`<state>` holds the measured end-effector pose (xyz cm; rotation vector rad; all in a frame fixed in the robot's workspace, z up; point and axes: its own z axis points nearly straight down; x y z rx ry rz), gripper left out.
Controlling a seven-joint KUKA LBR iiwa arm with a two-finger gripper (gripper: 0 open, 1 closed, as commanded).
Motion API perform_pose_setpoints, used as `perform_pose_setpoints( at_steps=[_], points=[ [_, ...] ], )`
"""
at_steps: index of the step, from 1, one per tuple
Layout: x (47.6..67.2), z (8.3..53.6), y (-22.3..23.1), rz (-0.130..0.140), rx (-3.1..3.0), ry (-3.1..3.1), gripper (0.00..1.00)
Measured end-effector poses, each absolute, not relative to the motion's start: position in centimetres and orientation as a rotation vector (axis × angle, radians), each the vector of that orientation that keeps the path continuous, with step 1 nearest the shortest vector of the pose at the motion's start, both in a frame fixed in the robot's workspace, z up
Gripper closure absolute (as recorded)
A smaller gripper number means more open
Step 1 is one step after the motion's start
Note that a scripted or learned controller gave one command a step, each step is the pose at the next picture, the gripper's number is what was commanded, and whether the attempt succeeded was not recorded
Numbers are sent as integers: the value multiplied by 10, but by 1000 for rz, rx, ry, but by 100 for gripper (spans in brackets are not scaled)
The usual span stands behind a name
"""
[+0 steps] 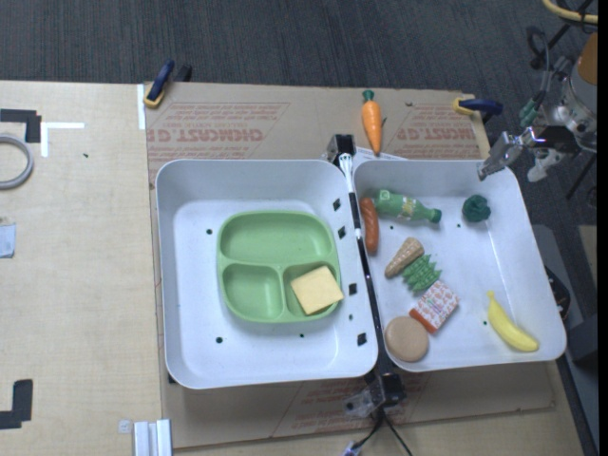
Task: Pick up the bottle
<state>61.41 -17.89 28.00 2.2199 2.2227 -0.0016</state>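
While my pincer (501,156) hangs past the right white bin (532,245), fingers unclear, the green plastic bottle (407,207) lies inside

My gripper (502,153) hangs past the far right corner of the right-hand white bin (532,245), with bare floor from there to the green plastic bottle (408,207). The dark green broccoli piece (476,209) sits right of the bottle's cap, a gap between them. At the bottle's base the orange-red sausage (370,225) lies close against the bin's left wall. Toward the near side, the waffle cone (404,254) and the green leafy piece (420,273) crowd near it. The bottle's far side is open white floor.
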Motion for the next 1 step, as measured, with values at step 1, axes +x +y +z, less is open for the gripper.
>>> perform_pose_setpoints(
  at_steps=[1],
  points=[
    [615, 290, -179, -2, 2215, 2224, 100]
  ],
)
